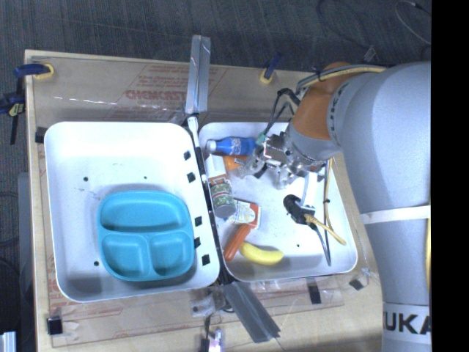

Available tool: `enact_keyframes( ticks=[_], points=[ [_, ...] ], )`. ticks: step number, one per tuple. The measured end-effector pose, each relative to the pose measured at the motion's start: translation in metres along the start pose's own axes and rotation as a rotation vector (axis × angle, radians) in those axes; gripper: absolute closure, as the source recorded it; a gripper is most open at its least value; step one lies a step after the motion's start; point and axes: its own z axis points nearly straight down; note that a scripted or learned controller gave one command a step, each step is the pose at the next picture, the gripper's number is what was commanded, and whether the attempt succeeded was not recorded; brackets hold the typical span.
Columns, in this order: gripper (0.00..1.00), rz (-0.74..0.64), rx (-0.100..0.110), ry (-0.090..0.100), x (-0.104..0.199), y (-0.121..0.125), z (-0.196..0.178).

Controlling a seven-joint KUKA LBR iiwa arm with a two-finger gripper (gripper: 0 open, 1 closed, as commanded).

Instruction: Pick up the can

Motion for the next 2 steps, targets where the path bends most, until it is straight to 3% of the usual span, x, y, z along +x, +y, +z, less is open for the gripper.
enact_keyframes(
  ticks=[1, 2],
  points=[
    [0.00, 0.057, -0.002, 0.000, -0.005, 0.021, -0.024],
    [0.00, 0.049, -0.001, 0.000, -0.009, 0.007, 0.000]
  ],
)
